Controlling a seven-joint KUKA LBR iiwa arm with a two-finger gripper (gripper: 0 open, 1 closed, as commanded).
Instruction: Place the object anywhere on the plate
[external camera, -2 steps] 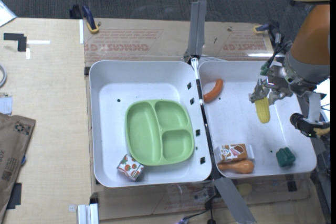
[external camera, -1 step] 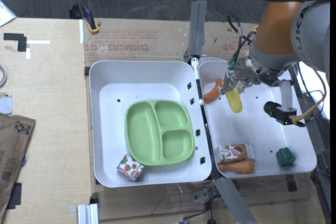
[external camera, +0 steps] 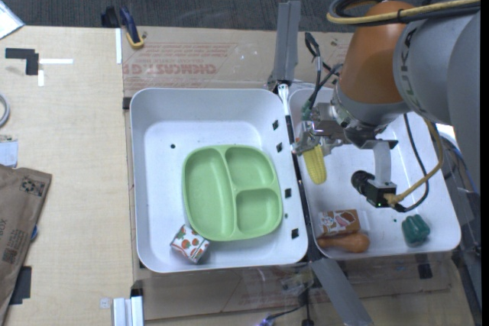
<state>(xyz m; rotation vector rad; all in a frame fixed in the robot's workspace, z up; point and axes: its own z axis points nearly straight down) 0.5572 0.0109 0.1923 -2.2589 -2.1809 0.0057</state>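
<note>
One gripper [external camera: 312, 143] clamps a corn cob [external camera: 315, 165] over the right bin [external camera: 439, 240]; green plate [external camera: 232, 192] sits left.

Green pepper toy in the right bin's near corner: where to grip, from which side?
A judgement only: take the small green pepper-shaped toy across its rounded body, coming straight down from above. It lies flat on the floor of the right white bin, close to the near wall, so a side approach looks blocked. The orange carrot-like piece lies apart to its left, leaving room there.
</note>
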